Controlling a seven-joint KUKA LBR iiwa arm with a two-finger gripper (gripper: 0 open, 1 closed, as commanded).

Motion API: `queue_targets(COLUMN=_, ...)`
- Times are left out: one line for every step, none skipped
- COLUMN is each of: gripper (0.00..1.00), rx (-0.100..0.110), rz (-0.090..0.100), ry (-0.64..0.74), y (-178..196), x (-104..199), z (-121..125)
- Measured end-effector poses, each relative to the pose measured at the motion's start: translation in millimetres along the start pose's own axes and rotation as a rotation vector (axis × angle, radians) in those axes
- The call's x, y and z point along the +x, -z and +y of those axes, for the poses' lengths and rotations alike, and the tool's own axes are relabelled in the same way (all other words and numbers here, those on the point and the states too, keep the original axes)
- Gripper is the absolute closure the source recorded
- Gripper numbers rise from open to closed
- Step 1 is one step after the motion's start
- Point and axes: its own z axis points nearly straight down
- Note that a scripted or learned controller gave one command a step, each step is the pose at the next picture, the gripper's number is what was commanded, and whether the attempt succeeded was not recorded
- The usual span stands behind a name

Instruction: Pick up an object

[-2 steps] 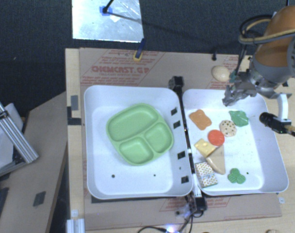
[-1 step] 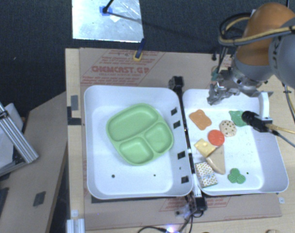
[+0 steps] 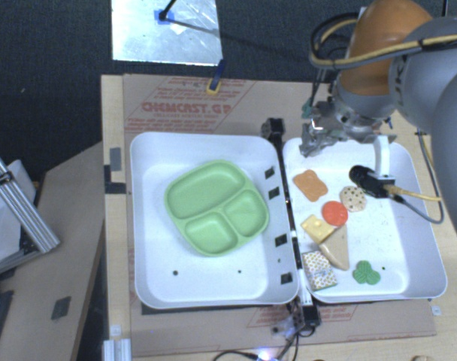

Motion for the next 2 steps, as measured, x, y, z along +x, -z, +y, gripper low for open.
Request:
queue_targets(gripper=1.00, rx=-0.001, rz=0.001, ry=0.000, y=2.1, x=45.2, z=31.7)
queue_targets(gripper=1.00, rx=0.002, rz=-0.001, ry=-0.003, y=7.2, x=45.3, z=24.0)
